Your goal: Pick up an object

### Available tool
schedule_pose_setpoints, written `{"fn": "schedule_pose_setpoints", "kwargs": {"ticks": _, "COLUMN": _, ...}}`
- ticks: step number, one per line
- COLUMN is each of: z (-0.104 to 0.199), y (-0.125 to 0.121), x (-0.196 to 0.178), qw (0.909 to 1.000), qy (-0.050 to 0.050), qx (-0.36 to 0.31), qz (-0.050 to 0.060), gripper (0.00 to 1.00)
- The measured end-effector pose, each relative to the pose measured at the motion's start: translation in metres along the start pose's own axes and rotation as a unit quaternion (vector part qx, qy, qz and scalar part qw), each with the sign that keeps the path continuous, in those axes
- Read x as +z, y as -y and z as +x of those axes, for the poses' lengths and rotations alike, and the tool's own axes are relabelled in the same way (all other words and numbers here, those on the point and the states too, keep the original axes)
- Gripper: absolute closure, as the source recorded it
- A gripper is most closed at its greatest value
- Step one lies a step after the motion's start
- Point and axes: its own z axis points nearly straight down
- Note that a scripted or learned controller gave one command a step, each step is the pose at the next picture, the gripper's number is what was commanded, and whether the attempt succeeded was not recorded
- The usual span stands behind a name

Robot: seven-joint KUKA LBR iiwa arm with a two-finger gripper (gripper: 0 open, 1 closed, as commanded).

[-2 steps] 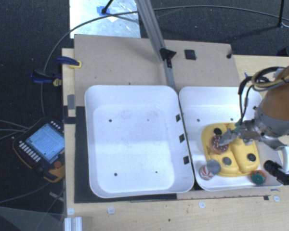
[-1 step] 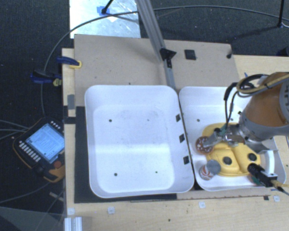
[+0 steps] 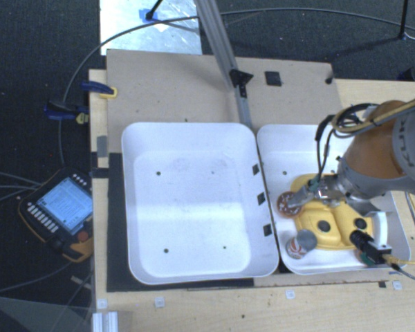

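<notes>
Gripper (image 3: 306,196) is being held low in the right bin (image 3: 280,147), over a yellow toy (image 3: 325,221) w/ dark spots. Fingers' spread can't be told. A small round brownish obj (image 3: 288,203) is lying just beside; a grey-capped item (image 3: 301,243) is sitting near the front wall.

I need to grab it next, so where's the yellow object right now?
The yellow object lies in the right bin, toward its near edge, beside the tool.

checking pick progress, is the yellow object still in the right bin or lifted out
In the bin. The yellow object lies on the floor of the right bin, with the gripper low over its left end; a grasp cannot be told.
</notes>
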Motion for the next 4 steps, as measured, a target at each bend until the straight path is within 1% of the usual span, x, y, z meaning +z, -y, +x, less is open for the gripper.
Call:
{"fn": "schedule_pose_setpoints", "kwargs": {"ticks": 1, "z": 0.005, "y": -0.004, "x": -0.015, "qw": 1.0000, "qy": -0.005, "qx": -0.002, "qz": -0.003, "gripper": 1.00}}
{"fn": "schedule_pose_setpoints", "kwargs": {"ticks": 2, "z": 0.014, "y": -0.007, "x": -0.075, "qw": 0.9999, "qy": 0.007, "qx": 0.003, "qz": 0.007, "gripper": 1.00}}
{"fn": "schedule_pose_setpoints", "kwargs": {"ticks": 3, "z": 0.015, "y": -0.009, "x": -0.120, "qw": 0.9999, "qy": 0.007, "qx": 0.003, "qz": 0.007, "gripper": 1.00}}
{"fn": "schedule_pose_setpoints", "kwargs": {"ticks": 4, "z": 0.076, "y": -0.008, "x": -0.129, "qw": 0.9999, "qy": 0.005, "qx": 0.000, "qz": 0.009, "gripper": 1.00}}
